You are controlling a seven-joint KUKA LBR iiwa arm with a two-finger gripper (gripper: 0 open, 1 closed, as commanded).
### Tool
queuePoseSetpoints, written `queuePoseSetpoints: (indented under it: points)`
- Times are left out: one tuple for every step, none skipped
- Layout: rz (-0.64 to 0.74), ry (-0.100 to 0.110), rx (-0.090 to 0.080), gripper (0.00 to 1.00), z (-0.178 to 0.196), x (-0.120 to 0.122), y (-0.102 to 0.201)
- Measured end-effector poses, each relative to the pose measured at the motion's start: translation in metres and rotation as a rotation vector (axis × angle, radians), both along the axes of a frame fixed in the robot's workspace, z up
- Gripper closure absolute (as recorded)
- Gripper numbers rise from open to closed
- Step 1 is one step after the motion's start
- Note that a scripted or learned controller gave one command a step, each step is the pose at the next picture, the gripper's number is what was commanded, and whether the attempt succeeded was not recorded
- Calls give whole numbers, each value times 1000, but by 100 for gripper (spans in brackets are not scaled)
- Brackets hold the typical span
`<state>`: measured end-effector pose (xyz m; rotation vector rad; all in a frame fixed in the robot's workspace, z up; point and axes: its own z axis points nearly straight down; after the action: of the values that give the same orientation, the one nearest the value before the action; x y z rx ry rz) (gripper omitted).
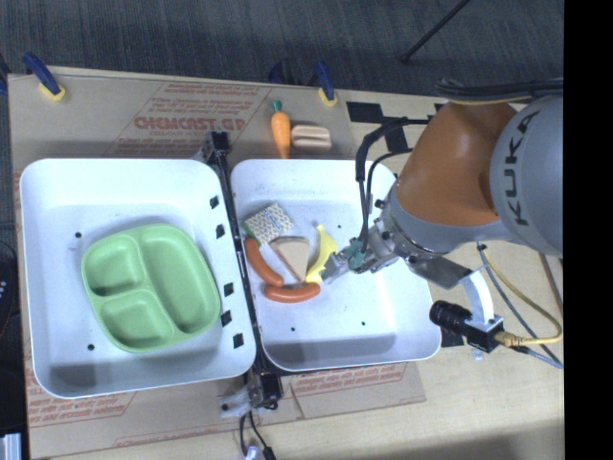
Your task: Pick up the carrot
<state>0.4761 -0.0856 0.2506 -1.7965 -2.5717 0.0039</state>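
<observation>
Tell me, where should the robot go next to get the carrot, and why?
Probably lift and swing toward the far edge of the bench. The carrot lies outside both bins, beyond the right bin, beside a small sandwich toy. The gripper is low inside that bin, by the banana and sausages.

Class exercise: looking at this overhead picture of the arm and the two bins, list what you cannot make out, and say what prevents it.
- Gripper: too small and blurred in the camera view to tell how its fingers stand.
- Right bin: its far right side is covered by the arm.
- Food pile: pieces overlap, so their full shapes are hidden.
- Carrot: it lies outside the bins; small, detail unclear.
</observation>
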Motion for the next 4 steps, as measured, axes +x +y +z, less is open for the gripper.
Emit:
queuePoseSetpoints:
  points:
    - [-142, -4, -2, 100, 63, 1, -88]
    - [-341, -1, -1, 100, -12, 1, -40]
    - [-438, -4, -2, 100, 70, 1, -97]
    - [-360, 1, -1, 100, -47, 0, -32]
